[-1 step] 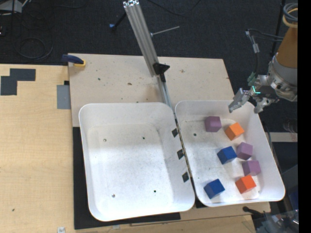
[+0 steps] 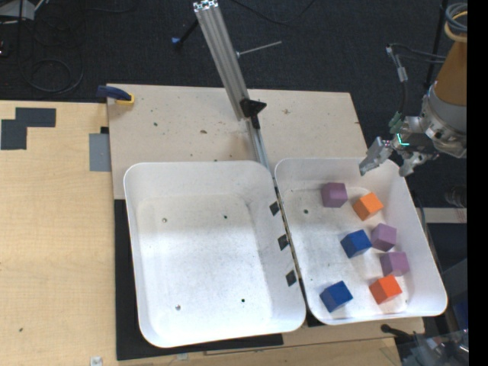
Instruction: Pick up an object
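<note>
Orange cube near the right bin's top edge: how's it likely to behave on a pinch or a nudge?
The orange cube looks rigid, with flat faces, so it should sit square and slide rather than roll. It seems small and probably light; a nudge could send it skating across the right bin. The purple cube sits close, so a push leftward may bump it.

This is a robotics lab, no question, and I'm working right in the middle of it. My bench is a bare plywood board [image 2: 183, 124] dotted with drilled holes, with two white bins [image 2: 145, 197] sitting side by side on it. An aluminium extrusion post [image 2: 223, 48] rises at a slant behind them. Black cables [image 2: 46, 75] trail loose over the dark carpet [image 2: 328, 29] beyond the bench. Plain coloured cubes [image 2: 356, 243], the kind made for testing, lie in the right bin. A blue clamp [image 2: 114, 94] grips the board's far corner.
</note>
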Available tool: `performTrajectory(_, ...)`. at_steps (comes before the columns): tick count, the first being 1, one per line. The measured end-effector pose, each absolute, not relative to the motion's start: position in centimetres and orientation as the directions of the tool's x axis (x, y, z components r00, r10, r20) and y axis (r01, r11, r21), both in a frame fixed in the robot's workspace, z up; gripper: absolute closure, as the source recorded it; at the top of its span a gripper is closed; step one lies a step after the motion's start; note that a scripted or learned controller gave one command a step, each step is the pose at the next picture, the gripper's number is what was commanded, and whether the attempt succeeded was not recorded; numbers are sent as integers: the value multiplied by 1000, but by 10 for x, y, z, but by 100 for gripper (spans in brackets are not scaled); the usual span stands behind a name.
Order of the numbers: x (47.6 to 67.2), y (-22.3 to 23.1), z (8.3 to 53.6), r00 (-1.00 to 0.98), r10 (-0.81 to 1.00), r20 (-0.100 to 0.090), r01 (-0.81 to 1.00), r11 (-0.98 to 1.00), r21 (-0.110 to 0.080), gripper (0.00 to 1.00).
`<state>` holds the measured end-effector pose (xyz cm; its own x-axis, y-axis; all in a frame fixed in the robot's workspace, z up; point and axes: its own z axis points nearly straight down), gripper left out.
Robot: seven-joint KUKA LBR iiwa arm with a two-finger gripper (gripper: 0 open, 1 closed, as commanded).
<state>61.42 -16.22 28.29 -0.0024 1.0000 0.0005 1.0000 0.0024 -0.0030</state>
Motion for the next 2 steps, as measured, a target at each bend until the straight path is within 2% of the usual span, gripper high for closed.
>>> performTrajectory(1,613,-161,239,0,1000,1,1000,0,-8,0)
performTrajectory(2,619,-154,183,-2,1000,2,1000,3,-9,0)
